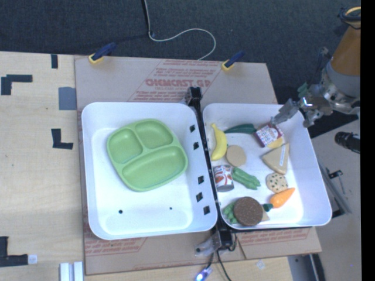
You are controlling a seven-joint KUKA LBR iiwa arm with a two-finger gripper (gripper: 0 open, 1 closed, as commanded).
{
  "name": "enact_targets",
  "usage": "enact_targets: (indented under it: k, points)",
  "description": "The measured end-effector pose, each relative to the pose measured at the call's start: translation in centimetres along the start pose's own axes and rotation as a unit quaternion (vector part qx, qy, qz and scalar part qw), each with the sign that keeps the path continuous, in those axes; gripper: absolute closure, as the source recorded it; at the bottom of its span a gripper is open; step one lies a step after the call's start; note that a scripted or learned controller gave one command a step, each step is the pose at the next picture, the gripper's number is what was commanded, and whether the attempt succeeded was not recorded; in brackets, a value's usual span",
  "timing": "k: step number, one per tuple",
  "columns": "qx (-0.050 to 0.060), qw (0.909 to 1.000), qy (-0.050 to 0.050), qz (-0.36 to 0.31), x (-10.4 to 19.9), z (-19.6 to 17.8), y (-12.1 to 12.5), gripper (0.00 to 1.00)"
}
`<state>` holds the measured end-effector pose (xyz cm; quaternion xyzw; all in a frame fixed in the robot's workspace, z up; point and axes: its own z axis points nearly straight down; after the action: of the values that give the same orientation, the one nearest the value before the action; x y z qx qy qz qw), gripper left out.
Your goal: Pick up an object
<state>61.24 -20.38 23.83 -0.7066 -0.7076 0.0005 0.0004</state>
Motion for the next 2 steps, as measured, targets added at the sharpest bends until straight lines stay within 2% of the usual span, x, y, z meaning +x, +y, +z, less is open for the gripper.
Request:
enact_targets:
  k: [1,2]
  points:
    - [-0.008,1.0,-0.002,-0.001,2.08,-19.74,-4.19,0.0]
    - [-0.001,1.0,-0.001,0.0,2.06,-19.72,-4.07,1.0]
